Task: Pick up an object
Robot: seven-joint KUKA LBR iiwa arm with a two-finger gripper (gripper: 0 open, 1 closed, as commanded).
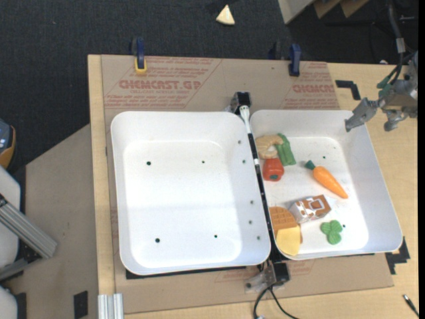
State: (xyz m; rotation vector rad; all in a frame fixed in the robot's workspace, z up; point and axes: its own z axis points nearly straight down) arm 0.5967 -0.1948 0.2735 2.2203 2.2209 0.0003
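The right bin (384,198) holds several toy foods. An orange carrot (329,181) lies near its middle. A red tomato (273,169), a green pod (286,150) and a tan bread piece (267,145) sit by the left wall. Toward the front lie a waffle (281,216), a yellow slice (289,240), a brown-and-white packet (311,208) and a green broccoli (331,231). My gripper (373,117) hovers over the bin's far right corner, open, nothing between its fingers, well apart from the carrot.
The left bin (123,178) sits beside the right one, a black divider strip (252,158) between them. Both rest on a brown board (199,78) held by blue clamps (139,50) at the back.
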